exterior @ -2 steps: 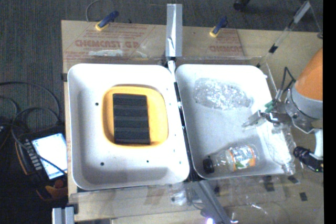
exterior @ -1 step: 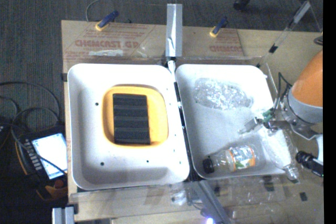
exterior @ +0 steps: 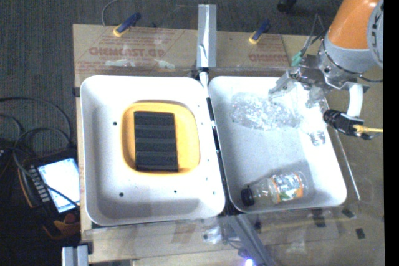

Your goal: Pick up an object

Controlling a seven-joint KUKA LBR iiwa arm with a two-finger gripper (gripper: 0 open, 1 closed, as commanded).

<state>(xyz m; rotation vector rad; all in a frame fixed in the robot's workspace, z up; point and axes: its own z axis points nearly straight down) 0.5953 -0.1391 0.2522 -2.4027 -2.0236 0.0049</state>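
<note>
Hovering fingers [exterior: 293,81] overhang right bin's [exterior: 333,196] far rim.

Light is bright and even, falling from above onto the two bins. The left bin [exterior: 93,152] and the right bin [exterior: 330,177] read almost pure white, their surfaces washed out with little texture. Around them the floor is dim and grainy. Soft, short shadows lie inside the left bin's rim and under the bottle [exterior: 275,187] in the right bin. The crumpled clear plastic [exterior: 262,112] above the bottle glints with small highlights. Overall sharpness is modest, and fine detail looks smeared.
</note>
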